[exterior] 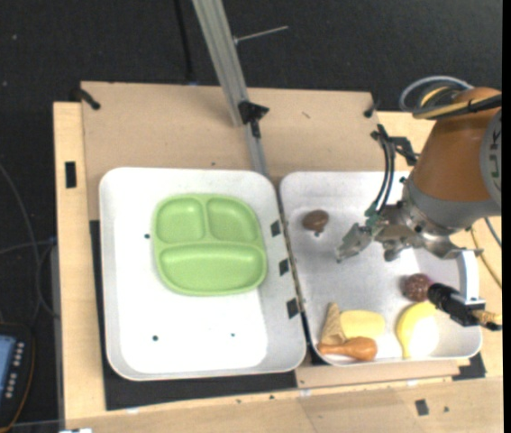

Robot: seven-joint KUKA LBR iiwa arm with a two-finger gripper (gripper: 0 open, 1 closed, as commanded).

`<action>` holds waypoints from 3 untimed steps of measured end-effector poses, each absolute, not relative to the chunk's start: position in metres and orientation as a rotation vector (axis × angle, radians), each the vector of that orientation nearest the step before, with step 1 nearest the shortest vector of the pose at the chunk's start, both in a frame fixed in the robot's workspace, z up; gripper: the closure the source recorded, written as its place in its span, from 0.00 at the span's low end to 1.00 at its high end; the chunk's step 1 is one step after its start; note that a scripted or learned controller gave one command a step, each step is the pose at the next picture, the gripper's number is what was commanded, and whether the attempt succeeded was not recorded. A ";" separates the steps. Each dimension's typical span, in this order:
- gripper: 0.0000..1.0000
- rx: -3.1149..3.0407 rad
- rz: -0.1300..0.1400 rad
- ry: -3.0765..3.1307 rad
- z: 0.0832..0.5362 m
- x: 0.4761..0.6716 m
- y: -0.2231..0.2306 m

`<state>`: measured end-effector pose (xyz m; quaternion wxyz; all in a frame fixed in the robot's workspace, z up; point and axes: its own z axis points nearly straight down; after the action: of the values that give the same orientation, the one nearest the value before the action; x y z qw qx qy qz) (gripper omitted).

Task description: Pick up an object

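Camera view. Two white bins sit side by side on the bench, their inner edges touching along the frame's centre. The left bin (129, 332) holds one green divided plate (210, 244), which has three compartments and lies in the bin's upper half; the lower half of that bin floor is bare and offers open room. The right bin (327, 192) holds five loose items. One brown round piece (315, 220) lies in its upper left area, well apart from the rest, with bare floor on all sides. The other four crowd the bin's lower edge: one tan wedge (332, 323) touching one pale yellow block (363, 324), one orange piece (359, 348) lying against the lower rim just below them, and one yellow rounded fruit (417, 330) near the lower right corner. One dark red ball (416, 286) lies just above the yellow fruit, beside a black and white fitting on the arm.

The arm (458, 165) enters from the right of the frame over the right bin's upper right area. The gripper (356, 242) points left over bare floor in the middle of the right bin, between the brown round piece and the lower cluster. Its fingers stand slightly parted, with nothing between them.
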<state>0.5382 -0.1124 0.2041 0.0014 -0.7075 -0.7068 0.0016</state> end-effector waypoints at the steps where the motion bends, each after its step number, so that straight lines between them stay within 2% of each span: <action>1: 0.00 -2.221 0.006 -2.218 0.142 0.543 -0.111; 2: 0.00 -2.222 0.004 -2.220 0.099 0.542 -0.112; 3: 1.00 -2.230 -0.004 -2.217 0.112 0.544 -0.113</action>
<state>0.5441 -0.1125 0.1119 -0.0015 -0.7090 -0.7052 -0.0012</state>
